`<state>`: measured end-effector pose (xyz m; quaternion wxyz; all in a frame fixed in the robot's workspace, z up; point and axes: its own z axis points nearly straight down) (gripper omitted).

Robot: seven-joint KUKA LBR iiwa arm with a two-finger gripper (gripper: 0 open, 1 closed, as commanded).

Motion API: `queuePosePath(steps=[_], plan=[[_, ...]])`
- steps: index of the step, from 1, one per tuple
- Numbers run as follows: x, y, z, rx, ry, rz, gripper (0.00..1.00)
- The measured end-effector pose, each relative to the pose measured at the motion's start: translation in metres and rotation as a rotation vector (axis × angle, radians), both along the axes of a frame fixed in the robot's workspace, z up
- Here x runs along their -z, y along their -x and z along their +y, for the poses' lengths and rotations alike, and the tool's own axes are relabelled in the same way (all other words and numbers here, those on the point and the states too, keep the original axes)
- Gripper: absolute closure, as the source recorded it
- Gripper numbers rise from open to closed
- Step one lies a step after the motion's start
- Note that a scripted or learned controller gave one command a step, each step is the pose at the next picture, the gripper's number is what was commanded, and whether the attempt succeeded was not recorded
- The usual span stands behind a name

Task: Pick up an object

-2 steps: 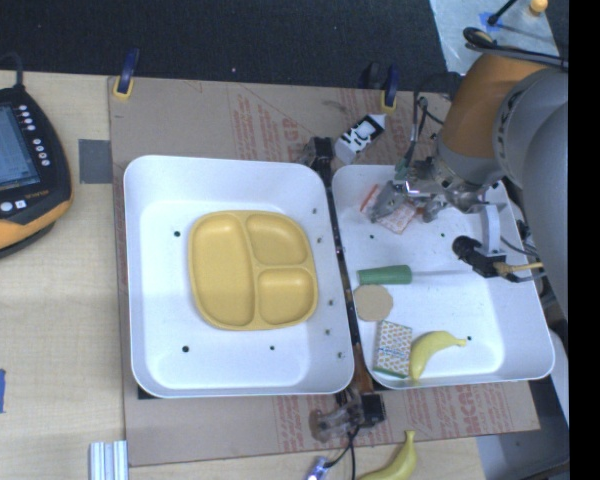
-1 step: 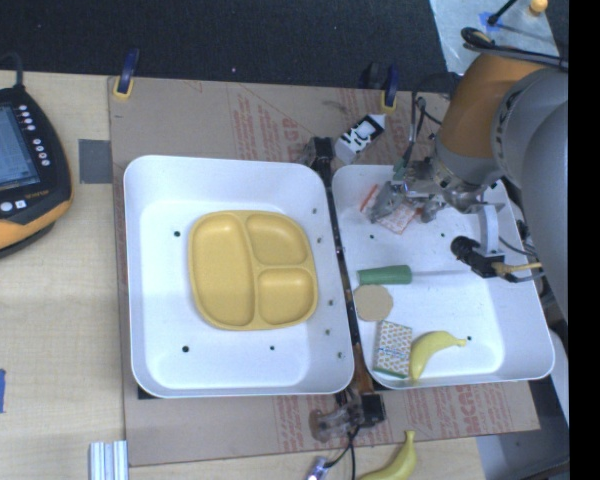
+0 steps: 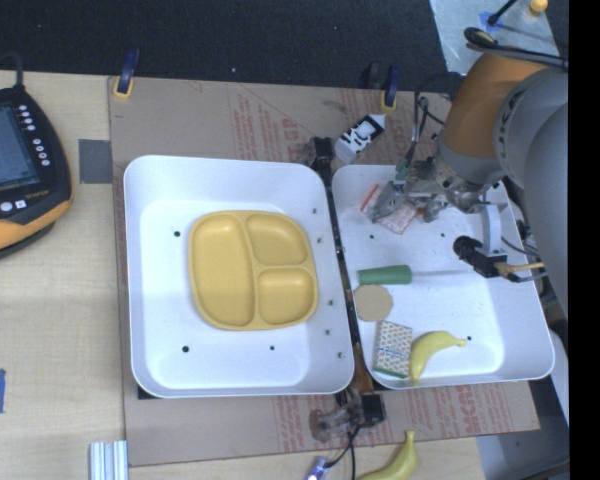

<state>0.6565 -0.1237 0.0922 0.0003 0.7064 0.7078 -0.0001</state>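
gripper: (image 3: 408, 196) down low in the far corner of the right bin (image 3: 525, 353), the corner next to the bin divider; the arm (image 3: 480, 98) comes in from the right.
grip state: I can't tell from this angle whether it's apart or closed; too much metal clutter there.
nearest thing: a red-and-white packet (image 3: 398, 222), directly under the gripper and touching or nearly so. I can't see it lifted or clamped.
other candidates: a green cylinder (image 3: 384, 275) near, on the side toward me. A tan disc (image 3: 373, 303) just past that. A patterned card (image 3: 392, 346) and a banana (image 3: 435, 350) touch each other, well apart from the gripper at the near edge.
left bin: (image 3: 155, 358) holds a yellow divided plate (image 3: 252, 268), well apart, across the divider.
done: I'd say the approach and descent onto the packet are done.
left: a confirmed grasp, then a lift clear of the bin floor. I see nothing off the floor yet.
progress call: my guess is about midway, at the grasp step, with no pick achieved so far.
risk: the packet looks flat and thin, so I'd expect it to slip easily.
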Motion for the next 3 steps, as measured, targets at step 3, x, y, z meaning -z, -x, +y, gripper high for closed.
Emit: queuePosePath(steps=[3], plan=[[0.0,0.001,0.002,-0.002,-0.001,0.005,0.0]])
